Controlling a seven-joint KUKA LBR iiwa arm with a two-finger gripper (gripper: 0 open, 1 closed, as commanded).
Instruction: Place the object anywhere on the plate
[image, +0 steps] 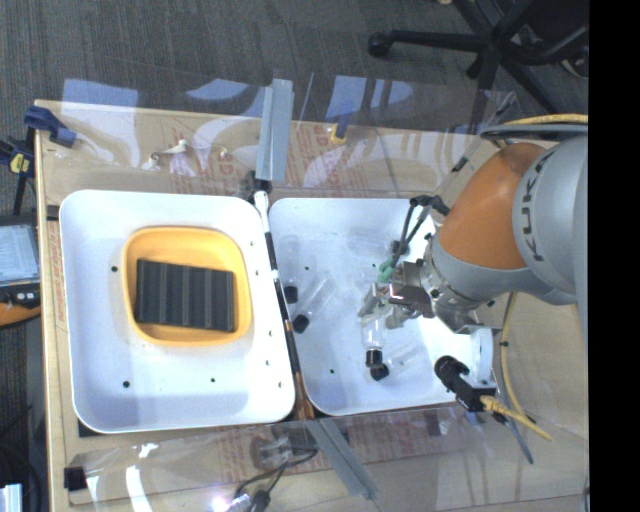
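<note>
While arm hangs over right bin (330, 390) | gripper (385, 305) grip unclear | plate (185, 286) in left bin

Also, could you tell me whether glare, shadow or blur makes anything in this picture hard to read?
In the camera view, pale reflections streak the bench along its far edge; the right bin floor is washed out, so clear items there read faintly; the left bin shows soft shadow at its near edge; the yellow plate is crisp; the pincer is small and cluttered, with detail hard to resolve.
</note>
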